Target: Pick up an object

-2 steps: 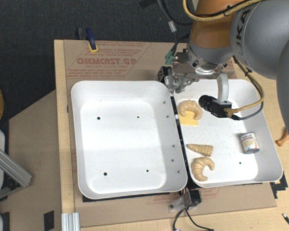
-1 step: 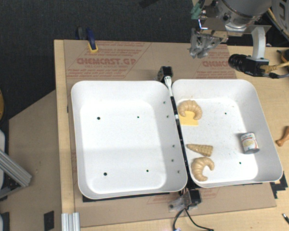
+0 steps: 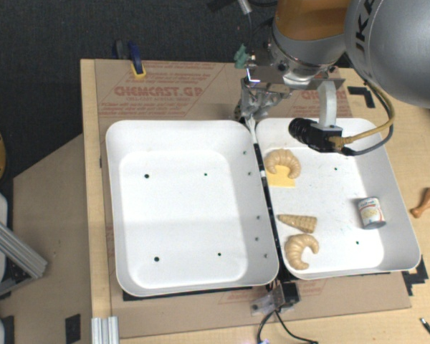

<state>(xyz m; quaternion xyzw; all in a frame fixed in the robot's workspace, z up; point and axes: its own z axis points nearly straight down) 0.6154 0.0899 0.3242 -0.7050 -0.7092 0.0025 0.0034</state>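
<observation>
The arm [image 3: 387, 27] reaches in from the right, and its hand [image 3: 252, 110] hangs over the far end of the seam where the 2 white bins meet, just above their rims. Whether the hand is open or closed cannot be told from this angle, and nothing can be seen gripped in it. All 5 loose things lie in the right bin [image 3: 344, 185]. 1 croissant [image 3: 283, 162] sits near the far-left corner, close to the hand, and a flat yellow cheese slice [image 3: 282, 180] touches its near side. Further toward the near end, an ice-cream cone [image 3: 297, 222] lies on its side along the left wall with its tip pointing left. A second croissant [image 3: 302, 249] lies just beyond it, by the near rim. A small can [image 3: 370, 212] with a pale label stands well apart from these, near the right wall. The left bin [image 3: 115, 192] sits flush beside the right one. Both rest on a brown board [image 3: 172, 84] printed with red lettering on the worktop, and a blue-and-yellow clamp [image 3: 135, 59] grips the board's far-left corner.
</observation>
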